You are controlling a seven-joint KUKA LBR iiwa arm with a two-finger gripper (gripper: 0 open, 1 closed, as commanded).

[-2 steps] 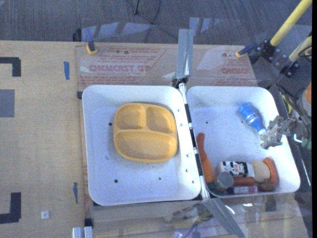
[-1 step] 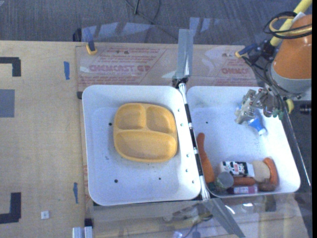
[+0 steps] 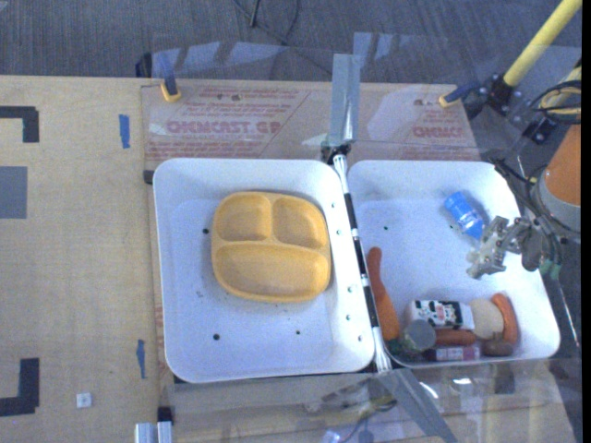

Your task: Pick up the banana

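- Pale wooden worktop [image 3: 74, 247] seen from above, bearing two shallow white bins side by side, with flat cardboard behind them and grey floor beyond.
- Left white bin [image 3: 175, 183] holds one thing: a yellow plastic plate [image 3: 271, 245] divided into three compartments, lying near its middle.
- Right white bin [image 3: 406, 173] holds a crumpled blue packet [image 3: 464, 212] near the far right, and a long orange carrot-shaped piece [image 3: 374, 289] along the left wall.
- Against the near wall sit a small black-and-white carton [image 3: 439, 314], a grey round lid-like piece [image 3: 420, 335] and a tan cylinder with a red-orange end [image 3: 494, 317], packed close together.
- Metal gripper [image 3: 489, 247] hangs over the right side of the right bin, between the blue packet and the tan cylinder; whether it is open or closed cannot be told, and nothing is seen in it.
- Which item is the banana cannot be told; the near-wall cluster is too jumbled to read.
- Judgement: locate the banana first, then descend across its narrow width, clear of neighbours and bin walls.
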